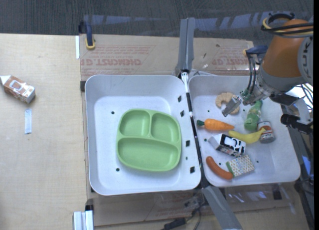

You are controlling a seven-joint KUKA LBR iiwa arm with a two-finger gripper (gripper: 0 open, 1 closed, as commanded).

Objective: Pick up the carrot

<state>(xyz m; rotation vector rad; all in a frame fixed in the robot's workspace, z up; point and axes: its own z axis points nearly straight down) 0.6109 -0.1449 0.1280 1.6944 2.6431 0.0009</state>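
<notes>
Right bin [279, 171], upper middle: hand [232, 106] low over the clutter, hanging from the grey-and-orange arm that enters from the right. Spread or pressed together: cannot tell at this slant; nothing seen pinched. Tip just beside a pale pastry-like item [224, 98], touching or merely near not resolvable. Carrot [217, 124] lying flat on the bin floor near the bin's left wall, below and a little left of the hand in the camera view, close but apart from it. Long axis near horizontal in the frame, green stub to the left, tapering orange end to the right and slightly down. Crowded neighbours: banana [247, 135] off the carrot's tapered end, black-and-white packet [230, 144] just below it, green bottle [252, 116] further right. Left bin [94, 124] holding a green divided plate [148, 140], well apart from all this. Judgement: approach not yet lined up; short shift toward the near-left needed, closing across the carrot's narrow width, mid-body, clear of the banana tip.
</notes>
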